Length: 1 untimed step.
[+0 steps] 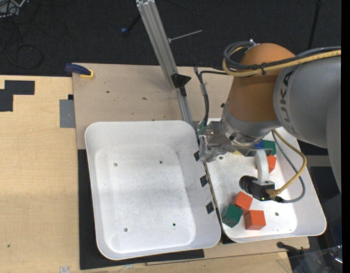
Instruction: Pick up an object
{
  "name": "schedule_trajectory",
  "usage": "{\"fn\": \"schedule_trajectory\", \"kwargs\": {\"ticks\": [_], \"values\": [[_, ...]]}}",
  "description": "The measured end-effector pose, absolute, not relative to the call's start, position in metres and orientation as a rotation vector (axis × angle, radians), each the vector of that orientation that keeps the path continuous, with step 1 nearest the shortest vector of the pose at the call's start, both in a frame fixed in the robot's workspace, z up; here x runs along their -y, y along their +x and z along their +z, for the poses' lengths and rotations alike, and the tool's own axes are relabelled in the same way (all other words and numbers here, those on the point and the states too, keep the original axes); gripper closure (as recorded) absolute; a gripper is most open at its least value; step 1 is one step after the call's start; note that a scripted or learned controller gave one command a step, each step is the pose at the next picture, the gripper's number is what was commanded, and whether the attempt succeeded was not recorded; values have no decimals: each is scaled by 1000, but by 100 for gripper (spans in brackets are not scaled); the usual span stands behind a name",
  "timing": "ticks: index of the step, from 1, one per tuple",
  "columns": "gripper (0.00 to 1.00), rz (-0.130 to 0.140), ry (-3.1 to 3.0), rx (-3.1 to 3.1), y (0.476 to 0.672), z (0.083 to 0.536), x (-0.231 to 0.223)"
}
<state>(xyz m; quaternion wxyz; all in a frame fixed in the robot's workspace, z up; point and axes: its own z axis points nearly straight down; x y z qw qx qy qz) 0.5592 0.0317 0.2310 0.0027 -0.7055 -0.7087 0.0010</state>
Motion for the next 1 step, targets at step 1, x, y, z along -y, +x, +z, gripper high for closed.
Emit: {"fn": "schedule_trajectory", "kwargs": {"ticks": [1], "values": [[100,4,-2211,2222,541,237,-83]]}}
